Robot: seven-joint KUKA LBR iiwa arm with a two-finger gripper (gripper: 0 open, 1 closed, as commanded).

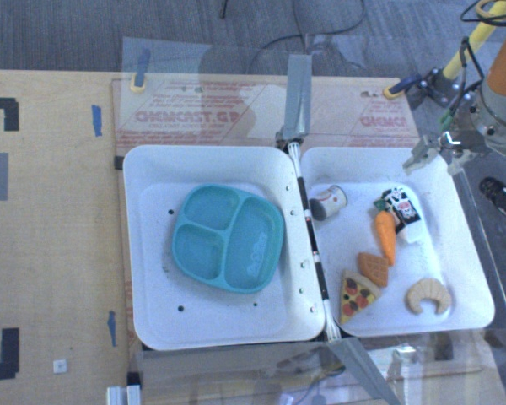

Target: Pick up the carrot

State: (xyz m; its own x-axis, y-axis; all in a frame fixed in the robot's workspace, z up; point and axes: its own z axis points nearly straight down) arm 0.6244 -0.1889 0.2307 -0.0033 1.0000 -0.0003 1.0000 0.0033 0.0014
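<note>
One carrot [386,236], one gripper [434,154].
Fingers stood apart, holding nothing; the carrot lay below-left of them, among five other toys.

Arm [499,99]: we see a grey metal body at the wrist, with an orange band [504,70] above it. Cables: we count a yellow hose [482,22] looping at the top and thin black wires [465,66] beside it. Fittings: we note a blue clip [411,83] with a yellow tip.
</note>
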